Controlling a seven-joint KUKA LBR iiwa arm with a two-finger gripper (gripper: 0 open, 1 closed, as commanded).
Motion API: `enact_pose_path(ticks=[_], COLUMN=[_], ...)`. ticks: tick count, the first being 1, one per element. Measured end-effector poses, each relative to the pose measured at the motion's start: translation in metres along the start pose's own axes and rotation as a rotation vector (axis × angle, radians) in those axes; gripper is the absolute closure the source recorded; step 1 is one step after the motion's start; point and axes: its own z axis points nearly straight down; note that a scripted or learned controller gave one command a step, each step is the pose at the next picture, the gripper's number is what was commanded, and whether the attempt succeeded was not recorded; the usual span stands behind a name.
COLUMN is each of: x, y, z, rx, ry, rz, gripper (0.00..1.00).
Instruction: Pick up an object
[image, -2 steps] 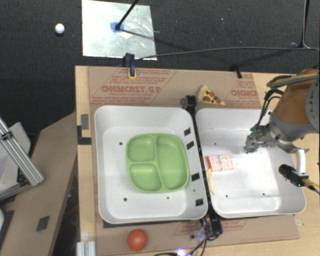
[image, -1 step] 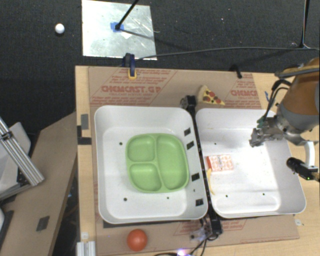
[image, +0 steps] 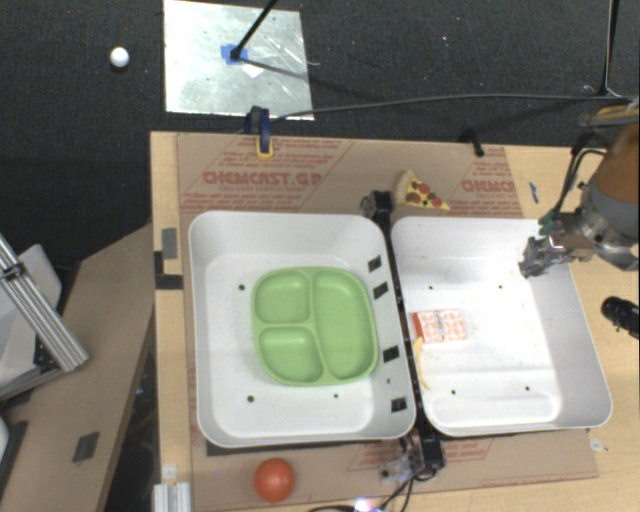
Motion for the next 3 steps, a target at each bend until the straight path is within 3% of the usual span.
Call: enact_pose_path(ticks=[1,2,3], x=[0.0,0.06,0.12], y=[0.001,0.01,0.004], z=[-0.025,-0.02,-0.01], rx=[0.003,0.005,0.007], ry=[0.001,0.003,0.004], rz=[-0.001,-0.006,-0.006], gripper=[1.0,1.0,1.0])
